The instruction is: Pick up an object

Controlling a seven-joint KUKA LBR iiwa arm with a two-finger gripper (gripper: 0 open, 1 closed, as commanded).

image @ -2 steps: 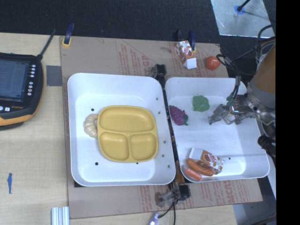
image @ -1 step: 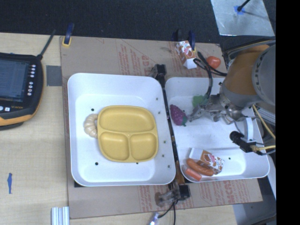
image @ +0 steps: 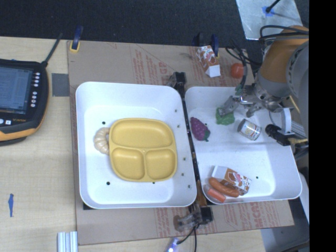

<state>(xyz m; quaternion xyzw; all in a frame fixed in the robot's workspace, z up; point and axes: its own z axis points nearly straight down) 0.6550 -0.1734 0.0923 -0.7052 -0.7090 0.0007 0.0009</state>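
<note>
In the right bin [image: 283,167] lie a green vegetable toy [image: 225,117], a purple eggplant toy [image: 199,128], a small silver can [image: 249,129] on its side, a little printed carton [image: 232,178] and two orange sausage-like pieces [image: 219,189]. My gripper [image: 240,107] hangs over the far part of this bin, just above and to the right of the green toy. Its fingers are spread open, one reaching toward the green toy, the other toward the can. Nothing is between them.
The left bin [image: 89,140] holds a yellow divided plate [image: 142,148] with a beige bread-like toy [image: 101,139] at its left side. Behind the right bin sit a small carton [image: 208,60] and a red tomato toy [image: 237,70]. A tablet controller [image: 18,96] lies at far left.
</note>
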